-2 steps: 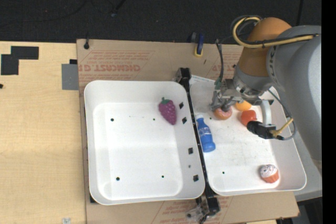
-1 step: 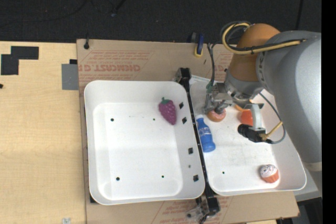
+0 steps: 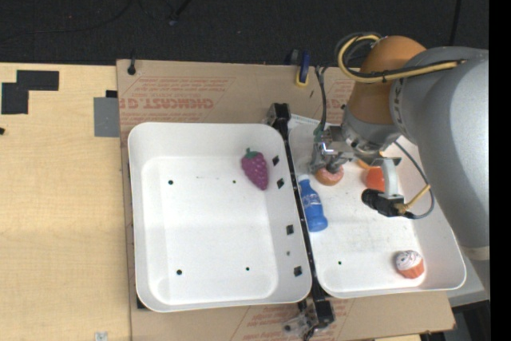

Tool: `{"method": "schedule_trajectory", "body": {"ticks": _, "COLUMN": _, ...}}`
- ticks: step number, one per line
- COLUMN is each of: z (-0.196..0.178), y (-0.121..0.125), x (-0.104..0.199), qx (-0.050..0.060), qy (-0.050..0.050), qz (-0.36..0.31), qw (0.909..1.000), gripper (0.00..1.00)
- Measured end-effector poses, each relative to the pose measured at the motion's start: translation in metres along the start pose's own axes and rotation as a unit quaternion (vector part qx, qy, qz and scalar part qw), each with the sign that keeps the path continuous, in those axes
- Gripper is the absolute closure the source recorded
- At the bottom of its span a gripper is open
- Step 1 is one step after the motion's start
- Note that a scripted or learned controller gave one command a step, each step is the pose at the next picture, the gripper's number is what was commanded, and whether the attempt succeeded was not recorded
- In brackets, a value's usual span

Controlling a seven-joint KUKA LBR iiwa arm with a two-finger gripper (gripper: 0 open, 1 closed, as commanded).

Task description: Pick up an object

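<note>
The gripper (image 3: 328, 158) hangs low in the right bin (image 3: 435, 271), touching a small orange object (image 3: 328, 175); its pinch cannot be told. A purple grape bunch (image 3: 255, 168) lies in the left bin (image 3: 152, 267)

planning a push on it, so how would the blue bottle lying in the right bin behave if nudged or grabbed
The blue bottle lies on its side against the right bin wall next to the divider, so a nudge would probably roll it. It looks small and plastic, likely light and stiff. Its rounded, smooth body may slip between fingers.
</note>
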State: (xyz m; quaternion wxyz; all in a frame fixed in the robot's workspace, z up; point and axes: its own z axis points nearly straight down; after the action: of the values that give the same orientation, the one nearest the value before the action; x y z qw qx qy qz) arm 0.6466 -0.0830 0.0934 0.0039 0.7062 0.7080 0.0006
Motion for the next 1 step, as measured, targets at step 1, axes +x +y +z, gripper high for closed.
{"method": "schedule_trajectory", "body": {"ticks": 1, "z": -0.1032, "y": 0.0010, "x": 0.1125, "qx": -0.003, "qy": 0.003, "qz": -0.002, "qw": 1.0000, "gripper": 1.00}}
